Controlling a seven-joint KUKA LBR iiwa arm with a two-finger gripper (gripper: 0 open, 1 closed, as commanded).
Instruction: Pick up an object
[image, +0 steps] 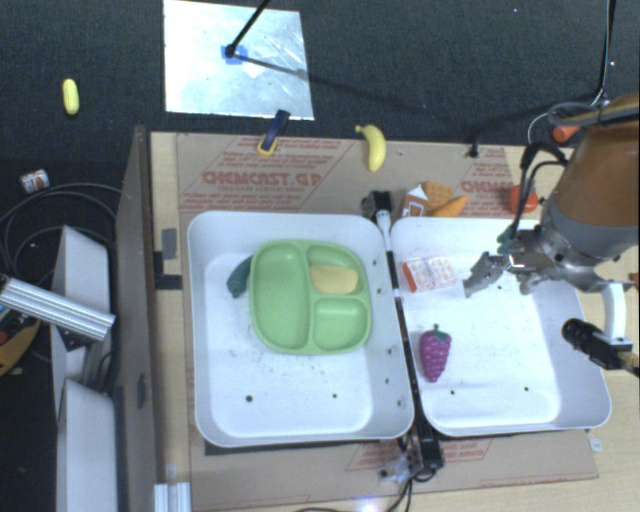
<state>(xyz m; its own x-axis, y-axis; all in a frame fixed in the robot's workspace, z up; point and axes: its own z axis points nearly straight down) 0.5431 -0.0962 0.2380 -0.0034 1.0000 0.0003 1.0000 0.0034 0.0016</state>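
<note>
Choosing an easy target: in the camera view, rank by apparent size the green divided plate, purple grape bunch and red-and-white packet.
1. Green divided plate, clearly largest.
2. Purple grape bunch and red-and-white packet: too alike to rank.

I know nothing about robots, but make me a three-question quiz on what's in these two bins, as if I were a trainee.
1. True or false: the green divided plate lies in the left bin.
2. Which thing lies nearest the claw? A) purple grapes B) red-and-white packet C) yellow banana
3. Fill in: the yellow item on the plate sits in its upper ____ compartment.

Key: 1. True. 2. B; the packet lies just left of the claw in the right bin, while the banana is on the cardboard beyond the bins. 3. Right.
</note>
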